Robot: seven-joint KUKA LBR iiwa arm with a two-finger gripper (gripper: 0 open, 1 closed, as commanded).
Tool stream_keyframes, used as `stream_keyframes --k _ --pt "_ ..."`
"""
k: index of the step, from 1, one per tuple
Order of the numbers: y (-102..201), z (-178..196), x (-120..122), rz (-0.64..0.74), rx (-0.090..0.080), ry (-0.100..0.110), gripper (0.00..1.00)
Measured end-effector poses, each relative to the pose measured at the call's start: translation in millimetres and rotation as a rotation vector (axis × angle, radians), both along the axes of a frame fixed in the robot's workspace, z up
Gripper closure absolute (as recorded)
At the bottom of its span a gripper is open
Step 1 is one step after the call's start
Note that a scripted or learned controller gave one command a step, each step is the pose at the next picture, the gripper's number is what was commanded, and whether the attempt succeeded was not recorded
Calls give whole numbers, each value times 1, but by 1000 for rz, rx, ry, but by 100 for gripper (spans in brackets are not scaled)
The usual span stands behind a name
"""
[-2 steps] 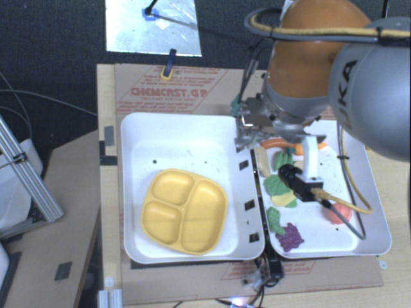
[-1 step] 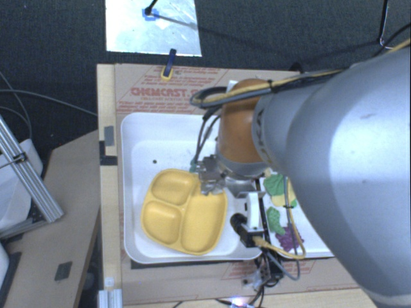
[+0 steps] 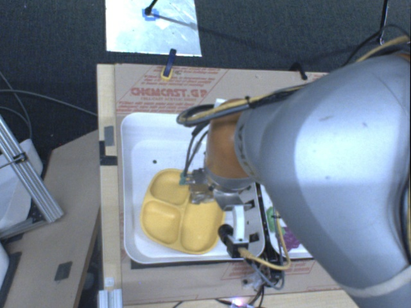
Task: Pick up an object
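Camera view, yellow divided plate (image 3: 173,222) in white bin (image 3: 138,149), tool (image 3: 207,196) over it, opening unclear.

Plate (image 3: 176,222) is yellow, bin (image 3: 142,151) white (arm (image 3: 334,172) grey).

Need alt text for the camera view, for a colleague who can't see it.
The grey arm reaches in from the right, its gripper at the upper right edge of a yellow divided plate that lies in the left white bin.

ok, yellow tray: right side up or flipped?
Right side up. The tray lies flat in the left bin, its three hollows facing the camera; they look empty. The arm hides its upper right edge.
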State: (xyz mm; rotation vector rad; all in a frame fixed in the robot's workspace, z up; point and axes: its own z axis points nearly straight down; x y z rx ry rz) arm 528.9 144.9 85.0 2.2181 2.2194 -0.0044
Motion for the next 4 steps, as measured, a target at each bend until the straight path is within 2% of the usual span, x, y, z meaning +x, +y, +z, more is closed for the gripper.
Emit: stream_keyframes --k 1,2,3,4 --pt "-27 163 -19 1 8 -12 100" --pt "1 44 8 6 4 4 100" --pt "52 27 122 8 8 -11 100" --pt "91 3 50 9 8 -22 100"
